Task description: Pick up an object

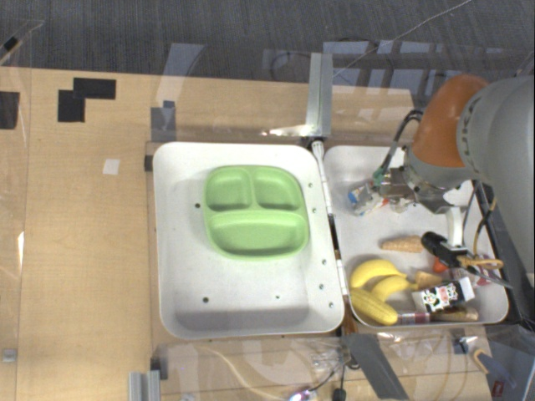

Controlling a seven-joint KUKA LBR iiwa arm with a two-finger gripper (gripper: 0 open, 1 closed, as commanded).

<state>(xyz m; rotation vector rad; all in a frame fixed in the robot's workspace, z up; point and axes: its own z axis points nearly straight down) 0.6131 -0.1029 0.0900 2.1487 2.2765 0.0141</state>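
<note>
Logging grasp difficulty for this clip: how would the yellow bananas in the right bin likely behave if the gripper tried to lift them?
The yellow bananas are curved and smooth-skinned, so two fingers may slip off. They look joined as a bunch, probably heavy for a pinch and likely to tilt. Wedged in the corner of the right white bin against the clutter, they leave little finger room.

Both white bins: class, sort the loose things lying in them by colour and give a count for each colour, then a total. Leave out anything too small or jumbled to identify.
Green: 1, the divided plate in the left bin.
Yellow: 2, the bananas in the right bin.
Tan: 1, the cone-shaped piece.
Black and white: 1, the small box.
Total: 5. The small dark items nearby are too jumbled to count.
</note>
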